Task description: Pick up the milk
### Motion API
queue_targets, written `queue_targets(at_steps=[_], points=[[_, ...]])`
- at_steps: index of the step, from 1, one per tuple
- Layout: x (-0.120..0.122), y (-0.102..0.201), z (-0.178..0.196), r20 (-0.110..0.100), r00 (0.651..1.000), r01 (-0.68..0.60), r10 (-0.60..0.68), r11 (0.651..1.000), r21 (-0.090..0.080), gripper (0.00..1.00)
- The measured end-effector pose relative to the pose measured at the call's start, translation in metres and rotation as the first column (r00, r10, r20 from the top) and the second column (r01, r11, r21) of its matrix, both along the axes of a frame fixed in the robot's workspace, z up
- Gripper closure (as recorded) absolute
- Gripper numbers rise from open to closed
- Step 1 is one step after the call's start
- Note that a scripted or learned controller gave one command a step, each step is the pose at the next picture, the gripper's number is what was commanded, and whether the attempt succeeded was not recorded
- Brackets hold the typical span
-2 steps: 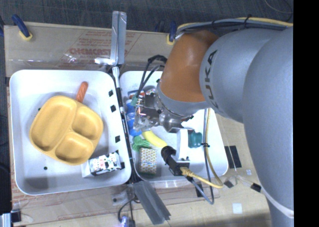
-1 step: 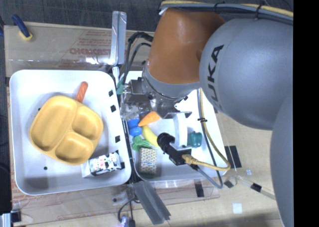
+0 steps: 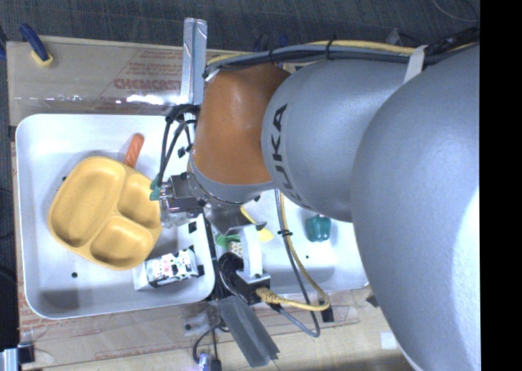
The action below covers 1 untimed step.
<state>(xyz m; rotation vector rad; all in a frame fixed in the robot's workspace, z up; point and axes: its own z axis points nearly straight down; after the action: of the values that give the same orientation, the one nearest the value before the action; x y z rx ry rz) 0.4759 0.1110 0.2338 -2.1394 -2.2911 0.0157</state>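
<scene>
Cannot tell how the jaws stand, hidden under the orange wrist band (image 3: 232,129) over the right edge of the left bin (image 3: 37,223). Milk carton (image 3: 169,267) lying on its side near that bin's front right corner, just beside the yellow divided tray (image 3: 102,210), orange item (image 3: 133,149) behind. Grey arm (image 3: 383,182) covering most of the right bin (image 3: 326,267), teal object (image 3: 318,227) there; 2 bins on the bench (image 3: 98,72).

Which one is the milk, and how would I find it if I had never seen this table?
Look at the left white bin, the one with the big yellow divided tray in it. Just below and to the right of that tray, near the bin's front right corner, lies a small white carton on its side. It is the one boxy thing there with dark printed pictures; the orange carrot-like thing lies behind the tray.
</scene>
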Motion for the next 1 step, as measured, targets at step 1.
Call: queue_targets(at_steps=[1], points=[[-0.0003, 0.075, 0.0295, 0.002, 0.991, -0.137, 0.137, 0.991, 0.0, 1.0]])
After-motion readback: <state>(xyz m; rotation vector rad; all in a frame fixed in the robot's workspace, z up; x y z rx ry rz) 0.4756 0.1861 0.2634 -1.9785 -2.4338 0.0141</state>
